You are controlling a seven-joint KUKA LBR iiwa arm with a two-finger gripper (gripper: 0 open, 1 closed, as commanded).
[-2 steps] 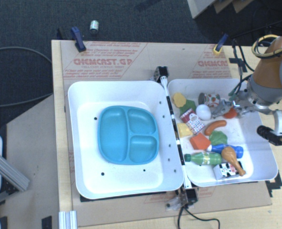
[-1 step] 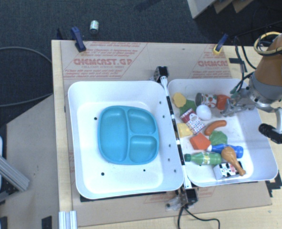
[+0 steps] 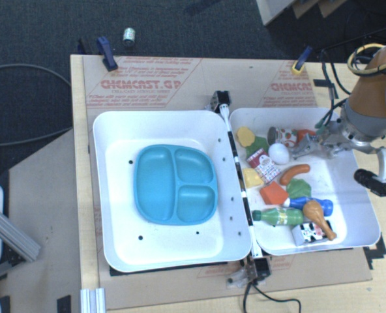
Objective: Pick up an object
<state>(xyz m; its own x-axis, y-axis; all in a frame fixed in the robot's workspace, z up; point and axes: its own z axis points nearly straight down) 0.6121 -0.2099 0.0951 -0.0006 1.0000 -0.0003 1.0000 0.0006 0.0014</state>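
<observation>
gripper [image 3: 302, 147] low in right bin [image 3: 366, 217], grip state unclear | sausage [image 3: 294, 172] just below it, long axis slanting up-right | green bottle [image 3: 279, 216] lies level, cap left

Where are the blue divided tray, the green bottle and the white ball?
blue divided tray [image 3: 175, 184]: camera view, centre where the dividers meet.
green bottle [image 3: 278, 216]: camera view, middle of its body.
white ball [image 3: 280, 152]: camera view, top of the ball.
</observation>
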